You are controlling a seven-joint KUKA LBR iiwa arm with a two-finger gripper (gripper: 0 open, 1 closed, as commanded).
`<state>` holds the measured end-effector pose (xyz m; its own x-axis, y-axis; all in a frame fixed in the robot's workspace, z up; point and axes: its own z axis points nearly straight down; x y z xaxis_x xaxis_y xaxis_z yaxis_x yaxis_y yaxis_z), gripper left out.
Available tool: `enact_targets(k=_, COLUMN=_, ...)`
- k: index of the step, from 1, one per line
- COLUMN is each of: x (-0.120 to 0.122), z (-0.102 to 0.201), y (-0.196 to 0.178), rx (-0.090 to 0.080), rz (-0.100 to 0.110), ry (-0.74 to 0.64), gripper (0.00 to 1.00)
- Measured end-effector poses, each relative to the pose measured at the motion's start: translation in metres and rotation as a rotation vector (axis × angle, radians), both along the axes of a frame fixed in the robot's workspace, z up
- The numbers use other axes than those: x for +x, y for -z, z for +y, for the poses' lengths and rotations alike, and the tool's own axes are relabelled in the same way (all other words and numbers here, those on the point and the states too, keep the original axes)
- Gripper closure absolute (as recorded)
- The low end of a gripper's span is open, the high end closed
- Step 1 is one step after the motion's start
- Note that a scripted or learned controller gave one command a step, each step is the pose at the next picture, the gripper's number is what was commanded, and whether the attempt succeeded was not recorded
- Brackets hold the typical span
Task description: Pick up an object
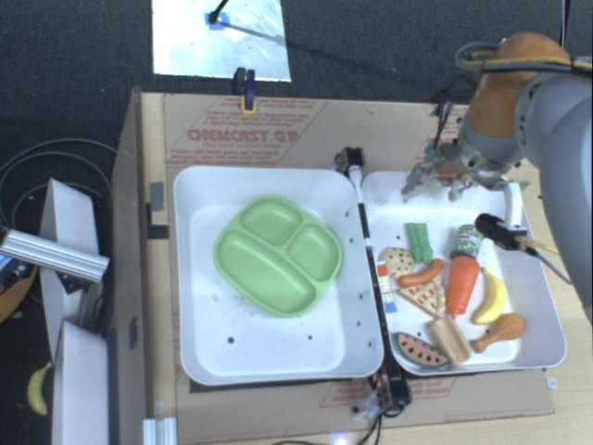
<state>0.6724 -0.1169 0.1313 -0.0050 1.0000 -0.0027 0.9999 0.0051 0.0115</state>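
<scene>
Two shallow white plastic bins with rounded corners sit side by side on the counter, which is covered by a flat sheet of brown cardboard printed in red. The left bin holds a glossy pale-green plate, a rounded square moulded into three compartments and lying turned at an angle. The right bin holds a loose cluster of smooth toy foods in its middle and near end. These are a ridged green stick, a round speckled cookie, a curved red-orange sausage touching a triangular pizza slice, and a tapered orange carrot with a small green-capped bottle at its far end. A yellow banana curves just beside the carrot, and a tan drumstick lies near the bin's near right corner. A half-round watermelon slice and a pale, blocky piece of bread rest against each other at the near wall. The metallic tool hangs over the far end of the right bin, well apart from the cluster, beneath the grey arm with its rounded orange band. Whether the tool is open or closed, and whether it has hold of anything, cannot be told from this angle.
</scene>
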Motion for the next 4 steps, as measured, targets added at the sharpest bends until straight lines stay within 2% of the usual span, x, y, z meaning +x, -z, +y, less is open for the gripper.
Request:
enact_targets(k=1, x=-0.049, z=0.019, y=0.050, rx=0.004, rz=0.017, ry=0.004, gripper=0.00)
enact_targets(k=2, x=-0.025, z=-0.012, y=0.046, rx=0.001, rz=0.007, ry=0.005, gripper=0.00)
enact_targets(k=3, x=-0.027, z=0.031, y=0.047, rx=0.004, rz=0.010, ry=-0.002, gripper=0.00)
enact_targets(k=4, x=-0.046, z=0.010, y=0.036, rx=0.001, rz=0.011, ry=0.005, gripper=0.00)
